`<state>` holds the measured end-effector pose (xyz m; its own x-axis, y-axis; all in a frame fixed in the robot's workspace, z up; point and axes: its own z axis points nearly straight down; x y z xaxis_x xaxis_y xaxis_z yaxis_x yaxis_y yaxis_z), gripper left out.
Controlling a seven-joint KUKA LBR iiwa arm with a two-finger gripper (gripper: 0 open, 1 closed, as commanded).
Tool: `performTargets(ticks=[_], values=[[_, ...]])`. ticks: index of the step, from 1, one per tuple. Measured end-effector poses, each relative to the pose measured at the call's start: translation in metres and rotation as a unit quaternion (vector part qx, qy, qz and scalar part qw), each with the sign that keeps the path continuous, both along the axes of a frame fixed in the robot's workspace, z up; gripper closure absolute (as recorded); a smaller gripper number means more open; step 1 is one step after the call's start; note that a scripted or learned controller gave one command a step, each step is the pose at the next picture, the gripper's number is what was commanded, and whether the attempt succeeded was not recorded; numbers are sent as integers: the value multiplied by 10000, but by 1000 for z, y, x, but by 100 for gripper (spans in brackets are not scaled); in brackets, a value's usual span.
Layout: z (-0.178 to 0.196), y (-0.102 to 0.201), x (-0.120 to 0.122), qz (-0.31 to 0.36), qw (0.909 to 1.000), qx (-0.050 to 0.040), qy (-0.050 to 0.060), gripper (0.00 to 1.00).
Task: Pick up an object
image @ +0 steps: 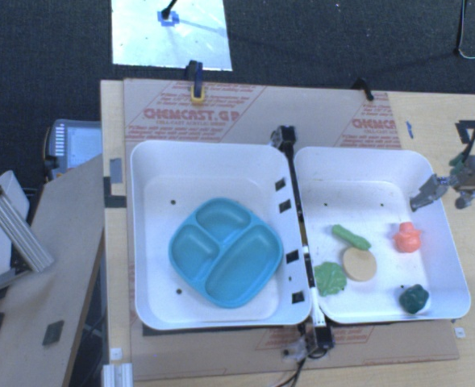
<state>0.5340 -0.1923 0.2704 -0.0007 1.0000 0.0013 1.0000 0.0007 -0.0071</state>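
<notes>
Left bin (152, 176): one blue divided plate (225, 251), three compartments, sits tilted in the middle. Nothing else in it that I can see

Right bin (358, 172): five small items, all in the near half. One leafy green piece (330, 277) near the left wall, one long green pod (350, 236) just above a tan round disc (359, 264), pod end looks to be touching or overlapping the disc edge. One orange-red toy (407, 238) further right, standing apart. One dark green lump (414, 298) in the near right corner

Gripper (427, 192) at the right bin's far right rim, over the wall, above bin level by the look of it. Pincer state: cannot tell, too small and blurred. Nothing visibly held

Step in hand, as I judge it: approach, grasp not yet made. Best target is probably the orange-red toy, nearest the gripper and clear of neighbours. Come straight down over its centre and clamp across the narrow side. Avoid the pod/disc pair, a clamp there could catch both. The dark green lump is near the corner walls, so finger clearance is risky

Counts: 2 bins, 1 plate, 5 pickable items, 1 gripper
</notes>
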Motion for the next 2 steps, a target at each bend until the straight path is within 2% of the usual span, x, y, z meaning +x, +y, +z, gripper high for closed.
performTargets(ticks=[1, 2], values=[[5, 0, 2, 14, 10000, -10, -44, 0], [-47, 2, 12, 10, 10000, -5, -26, 0]])
